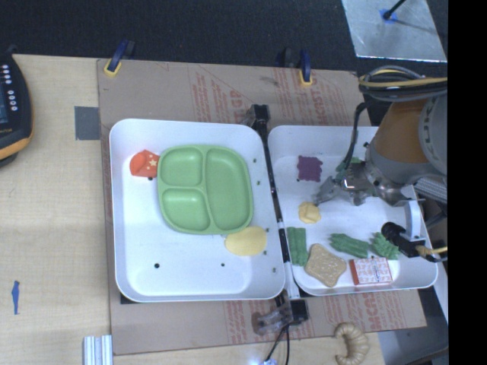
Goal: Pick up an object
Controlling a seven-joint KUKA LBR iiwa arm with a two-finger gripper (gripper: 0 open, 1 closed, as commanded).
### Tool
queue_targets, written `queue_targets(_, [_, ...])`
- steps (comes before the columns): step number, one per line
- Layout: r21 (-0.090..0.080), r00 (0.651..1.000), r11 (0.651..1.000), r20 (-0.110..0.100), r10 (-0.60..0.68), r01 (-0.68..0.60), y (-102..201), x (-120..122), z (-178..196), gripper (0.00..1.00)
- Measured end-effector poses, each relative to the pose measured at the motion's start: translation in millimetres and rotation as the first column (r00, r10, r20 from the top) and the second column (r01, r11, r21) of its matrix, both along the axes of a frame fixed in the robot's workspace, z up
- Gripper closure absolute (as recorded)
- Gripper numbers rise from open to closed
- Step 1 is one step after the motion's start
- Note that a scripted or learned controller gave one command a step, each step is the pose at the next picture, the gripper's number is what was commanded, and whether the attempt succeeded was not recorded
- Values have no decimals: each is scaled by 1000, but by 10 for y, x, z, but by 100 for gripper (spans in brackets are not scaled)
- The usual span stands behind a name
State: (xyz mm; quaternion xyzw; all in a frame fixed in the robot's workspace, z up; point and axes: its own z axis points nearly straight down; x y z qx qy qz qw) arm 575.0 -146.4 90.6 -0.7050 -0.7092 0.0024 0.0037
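We see the gripper (346,188) low in the right bin (335,139); whether it is released or clenched we cannot tell.
A purple block (309,168) near the bin's far edge and a yellow lump (309,213) beside its left wall flank the gripper. Toast (325,265), green pieces (358,245) and a red-and-white card (370,271) line its near edge. The arm (403,139) hides the right side.

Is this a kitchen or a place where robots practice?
Probably a robot practice lab, not a kitchen: a robot arm reaches over two white bins of toy food, like the green plate, clamped onto cardboard.
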Motion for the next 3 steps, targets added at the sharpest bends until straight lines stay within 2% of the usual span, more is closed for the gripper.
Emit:
queue_targets(1, [-7,1000,1000,16,0,0,-657,819,32,0])
queue_targets(2, [-5,1000,1000,12,4,-4,-638,801,159,100])
queue_targets(3, [-1,1000,1000,12,2,-2,26,827,763,100])
